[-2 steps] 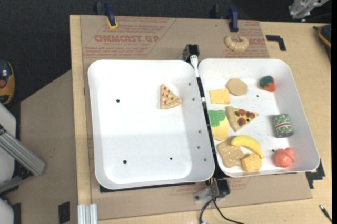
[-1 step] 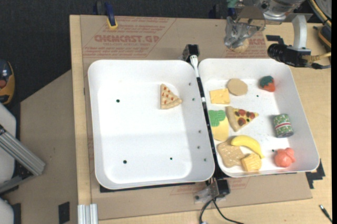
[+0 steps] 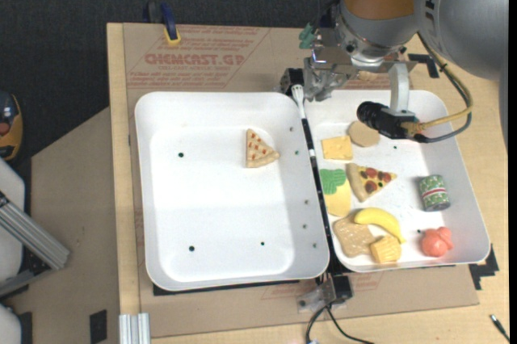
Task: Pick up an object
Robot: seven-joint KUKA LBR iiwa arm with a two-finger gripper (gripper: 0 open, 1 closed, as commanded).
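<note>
- Bench [image 3: 129, 76]: it carries two shallow white bins side by side on a brown board.
- Left bin [image 3: 161, 132]: it holds one pizza slice [image 3: 260, 148], lying flat in the upper right part, well apart from every wall except the shared divider, which is near.
- Gripper [image 3: 317, 84]: it hangs over the top edge of the bins, just above the divider, at the upper left corner of the right bin [image 3: 460, 173]. The state of the jaws cannot be told from this view, and nothing is seen between them.
- Candidate objects, right bin: a yellow cheese square [image 3: 337, 148], a green piece [image 3: 332, 180], a second pizza slice [image 3: 369, 180], a tan round piece [image 3: 364, 134], a banana [image 3: 377, 220], two crackers [image 3: 361, 238], a green can [image 3: 433, 193] and a red tomato [image 3: 435, 242].
- Step in hand, as judged: selection and approach. No object is lifted yet.
- Recommended target: the lone pizza slice in the left bin or the can, since each stands free of neighbours. The items around the banana touch or overlap and are likely to shift together.
- Procedure: centre the jaws over the chosen object, align them across its narrow side, descend vertically, and close only once both sides are bracketed.
- Caution: flat pieces offer little height, so a shallow descent probably slips off. Keep clear of the divider and the bin wall during descent.
</note>
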